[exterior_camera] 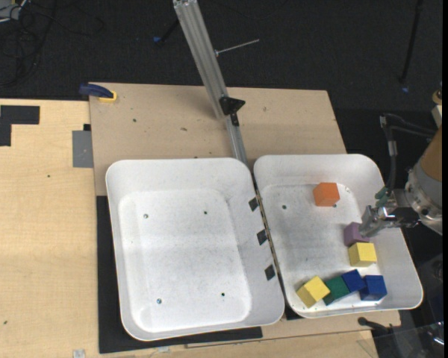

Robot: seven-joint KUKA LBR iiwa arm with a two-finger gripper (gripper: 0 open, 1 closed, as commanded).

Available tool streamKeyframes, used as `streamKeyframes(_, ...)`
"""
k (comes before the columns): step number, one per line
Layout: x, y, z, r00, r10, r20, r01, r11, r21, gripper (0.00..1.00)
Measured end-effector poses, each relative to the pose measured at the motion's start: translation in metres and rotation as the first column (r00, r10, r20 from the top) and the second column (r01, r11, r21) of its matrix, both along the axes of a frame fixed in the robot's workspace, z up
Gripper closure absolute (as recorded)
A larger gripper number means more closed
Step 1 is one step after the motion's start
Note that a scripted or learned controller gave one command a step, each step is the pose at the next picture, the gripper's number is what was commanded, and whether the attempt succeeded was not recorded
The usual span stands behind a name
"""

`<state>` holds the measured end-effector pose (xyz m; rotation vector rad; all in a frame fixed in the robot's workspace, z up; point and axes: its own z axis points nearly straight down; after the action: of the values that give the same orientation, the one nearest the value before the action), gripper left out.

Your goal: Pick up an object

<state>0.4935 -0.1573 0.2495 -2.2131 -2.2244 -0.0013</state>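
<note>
The metal two-finger gripper sits low at the right white bin's right side, touching a small purple block; its opening cannot be made out.

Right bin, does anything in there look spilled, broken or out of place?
Nothing stands out. The right bin holds an orange block, a purple block, two yellow blocks, a green block and two blue ones, all inside it. The gripper sits at the purple block.
</note>
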Motion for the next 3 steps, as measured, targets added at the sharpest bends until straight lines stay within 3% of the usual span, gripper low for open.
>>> streamKeyframes(3, 0.012, 0.157, -0.017, 1.0, 0.0, -0.002, 0.0, 1.0, 0.0, 1.0)
